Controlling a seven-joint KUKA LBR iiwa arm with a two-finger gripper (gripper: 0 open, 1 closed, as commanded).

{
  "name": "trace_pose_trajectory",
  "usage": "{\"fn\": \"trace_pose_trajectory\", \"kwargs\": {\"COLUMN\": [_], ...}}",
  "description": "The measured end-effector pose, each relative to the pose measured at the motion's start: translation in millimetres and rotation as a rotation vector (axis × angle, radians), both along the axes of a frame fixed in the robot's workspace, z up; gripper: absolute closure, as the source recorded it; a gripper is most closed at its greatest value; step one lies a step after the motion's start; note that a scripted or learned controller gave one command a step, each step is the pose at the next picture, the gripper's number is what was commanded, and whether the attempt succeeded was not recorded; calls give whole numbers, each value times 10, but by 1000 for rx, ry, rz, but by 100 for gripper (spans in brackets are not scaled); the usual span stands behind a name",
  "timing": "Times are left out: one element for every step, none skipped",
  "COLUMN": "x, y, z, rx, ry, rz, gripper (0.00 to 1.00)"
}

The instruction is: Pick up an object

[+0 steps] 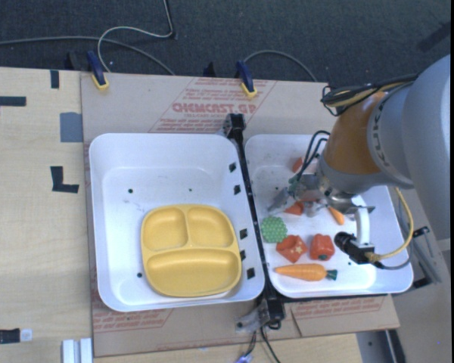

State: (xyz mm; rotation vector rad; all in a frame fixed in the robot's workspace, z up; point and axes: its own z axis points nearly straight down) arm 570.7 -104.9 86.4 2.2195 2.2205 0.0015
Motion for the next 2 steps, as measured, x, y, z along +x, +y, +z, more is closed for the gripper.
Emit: {"fn": "trace_pose_trajectory", "kwargs": {"x": [278, 279], "y": [-162, -170], "z": [0, 99], "rx": [1, -2], "ry": [-1, -2], "rz": [2, 1], "gripper": [0, 100]}}
